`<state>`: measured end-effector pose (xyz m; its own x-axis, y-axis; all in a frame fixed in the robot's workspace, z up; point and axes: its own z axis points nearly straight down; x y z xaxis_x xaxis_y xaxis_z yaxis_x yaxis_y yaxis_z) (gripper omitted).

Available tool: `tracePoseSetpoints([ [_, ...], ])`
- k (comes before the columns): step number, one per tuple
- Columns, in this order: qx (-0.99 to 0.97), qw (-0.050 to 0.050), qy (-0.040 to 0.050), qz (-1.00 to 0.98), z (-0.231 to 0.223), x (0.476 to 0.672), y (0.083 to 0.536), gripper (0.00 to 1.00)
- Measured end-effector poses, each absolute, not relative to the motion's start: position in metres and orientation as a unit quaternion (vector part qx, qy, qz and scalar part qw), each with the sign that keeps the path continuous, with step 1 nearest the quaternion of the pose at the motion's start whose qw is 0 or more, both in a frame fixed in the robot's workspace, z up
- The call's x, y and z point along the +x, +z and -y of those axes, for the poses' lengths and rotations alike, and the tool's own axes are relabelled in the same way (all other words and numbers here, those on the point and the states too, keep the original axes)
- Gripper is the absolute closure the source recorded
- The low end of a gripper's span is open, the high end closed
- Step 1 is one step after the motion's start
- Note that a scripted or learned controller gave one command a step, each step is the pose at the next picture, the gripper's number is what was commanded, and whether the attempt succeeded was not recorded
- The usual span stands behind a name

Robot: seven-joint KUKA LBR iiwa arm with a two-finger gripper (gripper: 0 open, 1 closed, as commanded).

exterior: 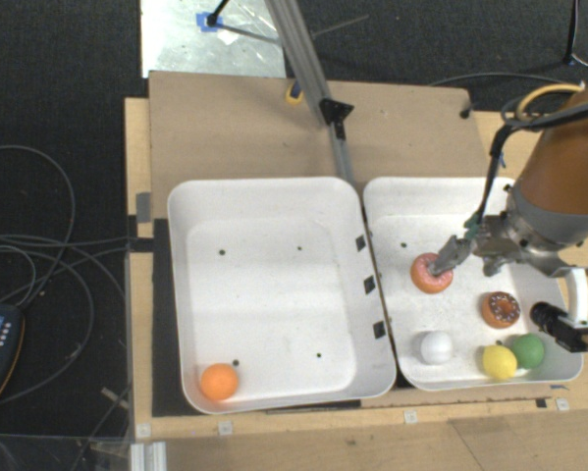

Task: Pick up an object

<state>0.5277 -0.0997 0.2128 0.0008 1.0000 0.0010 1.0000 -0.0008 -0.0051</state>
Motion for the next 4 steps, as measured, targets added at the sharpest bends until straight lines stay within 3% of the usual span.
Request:
tracePoseSetpoints([
  [2, -0.707, 0.002, 0.0008, 0.707, 0.102, 0.539, 0.123, 0.00],
  [3, -0.708, -0.001, -0.0009, 0.707, 0.103, 0.540, 0.136, 1.00],
  [4, -0.705, -0.003, -0.0024, 0.710, 0.094, 0.539, 0.194, 1.00],
])
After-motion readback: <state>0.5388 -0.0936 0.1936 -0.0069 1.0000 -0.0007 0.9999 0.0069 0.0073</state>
